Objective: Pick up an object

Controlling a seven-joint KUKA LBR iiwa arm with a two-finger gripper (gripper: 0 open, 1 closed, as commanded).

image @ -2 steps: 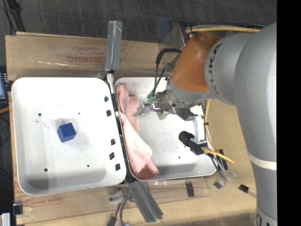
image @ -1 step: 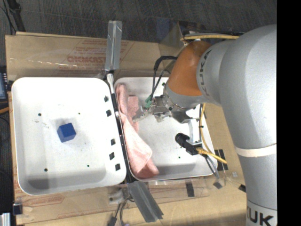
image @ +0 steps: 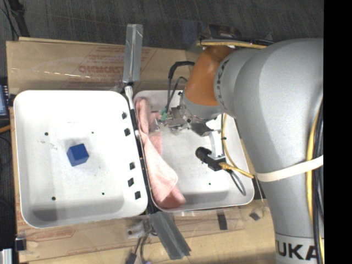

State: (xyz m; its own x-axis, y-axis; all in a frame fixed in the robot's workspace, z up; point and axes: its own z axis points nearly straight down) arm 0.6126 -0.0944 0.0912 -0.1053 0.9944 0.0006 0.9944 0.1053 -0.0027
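Note:
A blue cube (image: 78,154) lies in the left bin (image: 33,202), left of its middle. A pink cloth (image: 157,158) is draped along the left wall of the right bin (image: 220,194), from its far corner down to the near edge. My gripper (image: 168,120) is low in the far part of the right bin, right beside the upper part of the cloth. A small green thing (image: 164,114) shows at the gripper, between it and the cloth. The arm's wrist hides the fingers.
The grey arm with its orange band (image: 206,78) covers the far right of the right bin. A black cable fitting (image: 208,157) and yellow cable hang over that bin's middle. A metal divider bar (image: 132,54) runs between the bins.

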